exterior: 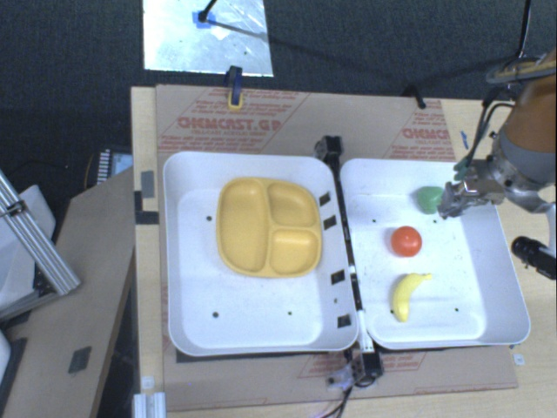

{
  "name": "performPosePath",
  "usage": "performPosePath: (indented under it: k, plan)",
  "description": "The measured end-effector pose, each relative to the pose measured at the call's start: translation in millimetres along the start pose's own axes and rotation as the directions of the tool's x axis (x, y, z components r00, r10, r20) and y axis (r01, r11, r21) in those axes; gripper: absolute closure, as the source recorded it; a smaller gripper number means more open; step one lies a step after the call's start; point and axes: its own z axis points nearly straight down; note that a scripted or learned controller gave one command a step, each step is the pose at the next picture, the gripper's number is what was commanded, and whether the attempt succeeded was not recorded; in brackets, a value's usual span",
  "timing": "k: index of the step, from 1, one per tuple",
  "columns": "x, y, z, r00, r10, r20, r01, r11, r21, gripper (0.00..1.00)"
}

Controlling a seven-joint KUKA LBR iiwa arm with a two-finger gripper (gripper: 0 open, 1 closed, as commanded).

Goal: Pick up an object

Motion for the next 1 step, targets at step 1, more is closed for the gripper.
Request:
performPosePath:
  k: [1]
  plan:
    - [50.7, 8.9, -1.5, 1.0, -0.001, 0.0, 0.001, 1.0, 0.0, 1.0]
